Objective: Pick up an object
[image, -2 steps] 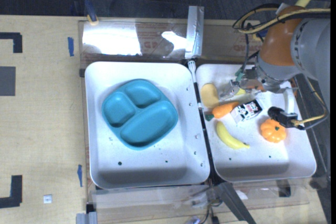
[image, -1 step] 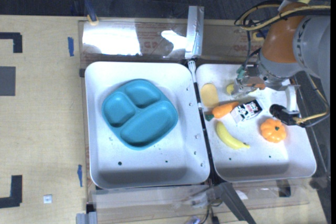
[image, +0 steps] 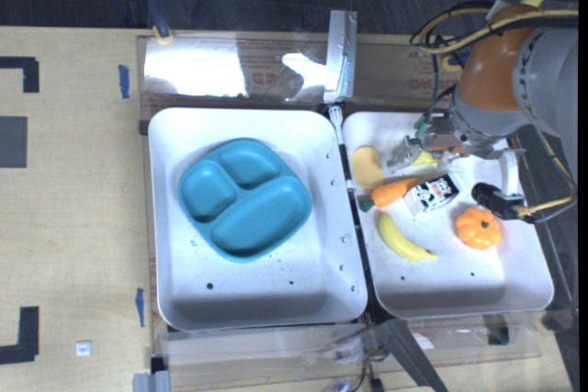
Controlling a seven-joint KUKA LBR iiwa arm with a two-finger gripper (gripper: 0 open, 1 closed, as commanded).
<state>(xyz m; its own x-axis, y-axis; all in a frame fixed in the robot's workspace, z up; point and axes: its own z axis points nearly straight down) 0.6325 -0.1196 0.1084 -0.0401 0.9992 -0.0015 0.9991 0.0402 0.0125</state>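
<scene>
The right bin (image: pixel 459 289) holds a yellow rounded piece (image: pixel 366 165) at its left wall, an orange carrot (image: pixel 395 192), a black-and-white patterned carton (image: pixel 432 194), a yellow banana (image: pixel 404 239) and an orange pumpkin (image: pixel 479 229). My gripper (image: pixel 411 151) hangs low over the bin's upper middle, just right of the yellow piece and just above the carrot and carton. A bit of yellow shows right under it; what that is stays unclear.
A blue divided plate (image: pixel 243 196) lies in the left bin (image: pixel 184 289). A ridge between the bins runs down the middle. A clear plastic sheet (image: pixel 239 69) and a metal bracket (image: pixel 340 60) stand behind the bins.
</scene>
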